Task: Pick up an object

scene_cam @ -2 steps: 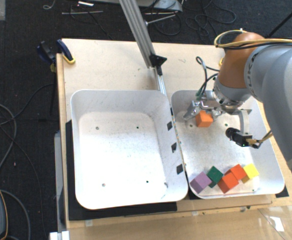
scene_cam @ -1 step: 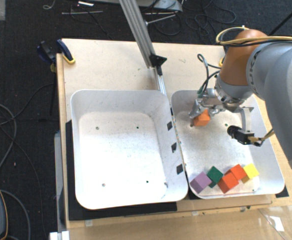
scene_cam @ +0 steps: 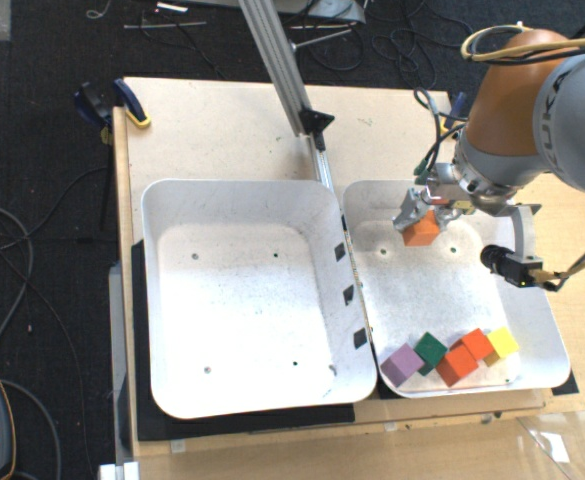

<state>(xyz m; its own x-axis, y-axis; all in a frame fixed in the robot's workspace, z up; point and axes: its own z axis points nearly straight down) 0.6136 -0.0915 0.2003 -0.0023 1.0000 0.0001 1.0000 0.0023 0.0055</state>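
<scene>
Orange block (scene_cam: 422,230) was clamped between the fingers of the gripper (scene_cam: 421,218); a straight lift, grip kept firm, was advised.

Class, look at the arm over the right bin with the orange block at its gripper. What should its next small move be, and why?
Probably a short, straight lift. The gripper has an orange block between its fingers, near the far end of the right bin. Raising it a little would show whether the grip is secure. The purple, green, orange-red and yellow blocks lie apart at the near edge.
</scene>
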